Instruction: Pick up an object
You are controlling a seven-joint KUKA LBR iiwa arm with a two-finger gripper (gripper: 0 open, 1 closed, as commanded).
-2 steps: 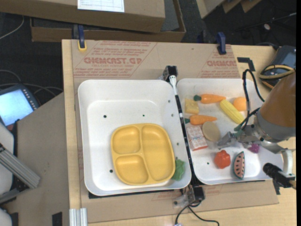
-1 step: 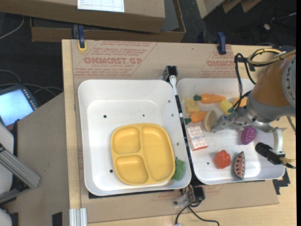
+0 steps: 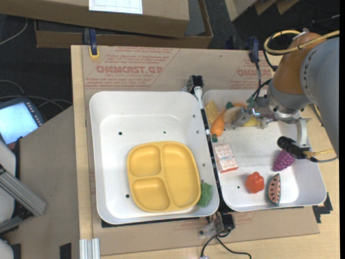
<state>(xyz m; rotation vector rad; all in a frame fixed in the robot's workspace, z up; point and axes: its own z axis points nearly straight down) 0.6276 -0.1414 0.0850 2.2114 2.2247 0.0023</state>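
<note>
The gripper (image 3: 249, 114) hangs over the right bin's (image 3: 307, 196) far end; whether its fingers are spread, I cannot tell. A carrot (image 3: 217, 126) lies just beside it.

Toy foods (image 3: 255, 182) lie scattered in the right bin (image 3: 307, 196).

You saw a thick grey arm (image 3: 322, 69) with a rounded casing and an orange band (image 3: 291, 72) above the wrist. Yellow and black cables looped beside it, and the wrist carried silver metal fittings.
</note>
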